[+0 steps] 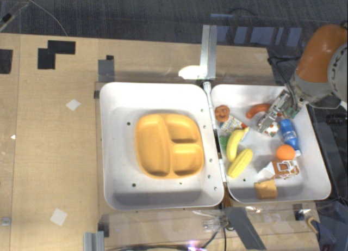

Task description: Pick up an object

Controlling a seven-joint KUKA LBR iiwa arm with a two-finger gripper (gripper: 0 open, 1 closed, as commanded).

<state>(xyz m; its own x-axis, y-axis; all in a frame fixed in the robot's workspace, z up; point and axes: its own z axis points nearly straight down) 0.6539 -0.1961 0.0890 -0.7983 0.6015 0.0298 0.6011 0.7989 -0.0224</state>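
Gripper (270, 123): low in the right bin (318, 182), toward its far edge; whether the claw is apart or together, I cannot tell.
Blue bottle (288, 132): just beside the gripper.
Red item (257, 110): near the far edge.
Bananas (237, 152): by the bin's left wall.
Left bin (117, 187): carries a yellow divided tray (167, 144) at its middle.
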